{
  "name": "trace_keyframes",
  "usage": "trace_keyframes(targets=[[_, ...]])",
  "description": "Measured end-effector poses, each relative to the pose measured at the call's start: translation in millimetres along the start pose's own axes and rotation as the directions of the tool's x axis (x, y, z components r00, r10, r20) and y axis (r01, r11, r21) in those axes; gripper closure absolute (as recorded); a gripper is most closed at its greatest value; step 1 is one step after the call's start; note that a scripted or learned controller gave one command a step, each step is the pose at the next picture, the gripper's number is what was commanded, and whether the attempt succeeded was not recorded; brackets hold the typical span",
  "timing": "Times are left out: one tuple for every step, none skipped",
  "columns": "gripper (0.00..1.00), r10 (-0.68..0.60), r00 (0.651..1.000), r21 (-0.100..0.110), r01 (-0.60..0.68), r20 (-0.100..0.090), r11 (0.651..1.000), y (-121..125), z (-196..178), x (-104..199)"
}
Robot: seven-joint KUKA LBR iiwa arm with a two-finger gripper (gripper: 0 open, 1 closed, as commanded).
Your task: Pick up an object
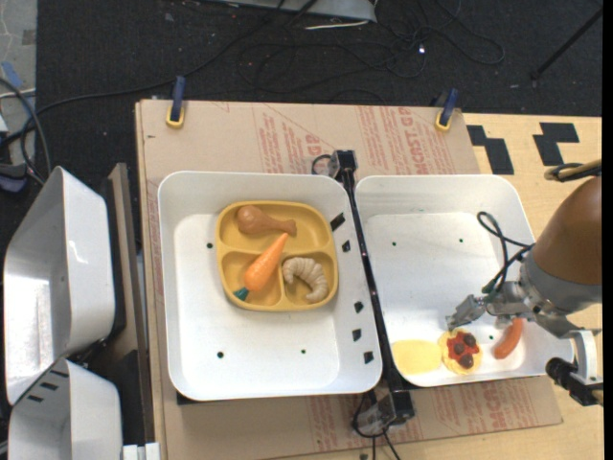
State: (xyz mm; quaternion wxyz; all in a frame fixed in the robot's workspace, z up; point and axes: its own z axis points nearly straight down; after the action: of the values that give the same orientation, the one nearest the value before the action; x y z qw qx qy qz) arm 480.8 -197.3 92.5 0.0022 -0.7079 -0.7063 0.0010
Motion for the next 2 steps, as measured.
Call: trace_keyframes(targets=[[1.00,0.001,1.000,-0.004,-0.001,0.001,1.000,1.2,-13.3,0.4],[1.00,-0.003,1.000,-0.008,0.004,0.004,1.000,4.0,-57.6,-5.7]])
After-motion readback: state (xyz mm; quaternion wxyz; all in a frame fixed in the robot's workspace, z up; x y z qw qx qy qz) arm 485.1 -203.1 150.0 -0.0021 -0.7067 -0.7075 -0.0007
